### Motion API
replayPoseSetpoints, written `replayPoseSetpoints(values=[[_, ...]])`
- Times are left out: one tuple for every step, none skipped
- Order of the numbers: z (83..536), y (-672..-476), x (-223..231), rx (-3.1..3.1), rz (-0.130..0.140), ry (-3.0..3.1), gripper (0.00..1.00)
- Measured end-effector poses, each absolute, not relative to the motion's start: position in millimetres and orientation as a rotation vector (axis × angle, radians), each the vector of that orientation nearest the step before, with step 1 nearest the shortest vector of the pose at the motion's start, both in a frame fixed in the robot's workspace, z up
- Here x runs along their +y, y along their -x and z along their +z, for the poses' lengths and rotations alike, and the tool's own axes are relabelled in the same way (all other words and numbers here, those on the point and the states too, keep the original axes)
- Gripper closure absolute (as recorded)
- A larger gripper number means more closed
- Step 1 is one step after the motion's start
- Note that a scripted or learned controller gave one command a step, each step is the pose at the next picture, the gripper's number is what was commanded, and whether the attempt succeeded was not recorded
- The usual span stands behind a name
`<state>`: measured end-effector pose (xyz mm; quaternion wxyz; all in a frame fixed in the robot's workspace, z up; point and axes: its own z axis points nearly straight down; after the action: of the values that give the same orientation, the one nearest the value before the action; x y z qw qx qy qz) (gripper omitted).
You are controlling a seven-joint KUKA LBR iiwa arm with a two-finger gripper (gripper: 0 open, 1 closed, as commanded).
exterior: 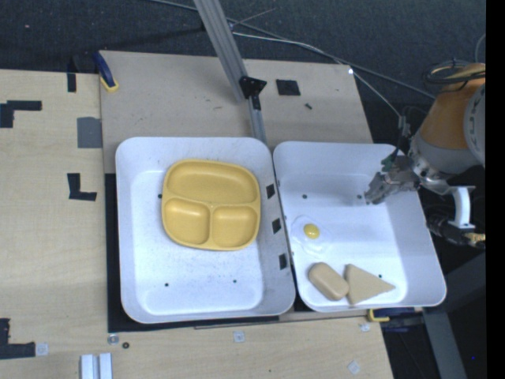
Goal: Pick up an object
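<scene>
In the right bin (410,212) lie a small yellow round piece (311,230), a tan rounded block (327,280) and a tan wedge (366,283), the last two side by side at the front. My gripper (377,192) hangs over the bin's right half, near its back right, well apart from all three. Nothing shows between it and the bin floor.
The left bin (134,235) holds a yellow divided plate (211,204). A grey metal pole (225,38) slants down from the top to the bins' back edge. The arm's orange and grey wrist (454,129) stands at the right bin's right rim.
</scene>
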<state>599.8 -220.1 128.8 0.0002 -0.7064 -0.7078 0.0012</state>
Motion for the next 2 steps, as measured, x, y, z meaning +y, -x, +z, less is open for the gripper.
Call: replayPoseSetpoints(values=[[171, -602.3, -218, -2.225, -0.003, 2.222, 1.0], [221, -603.2, -218, -2.226, -0.002, 2.222, 1.0]])
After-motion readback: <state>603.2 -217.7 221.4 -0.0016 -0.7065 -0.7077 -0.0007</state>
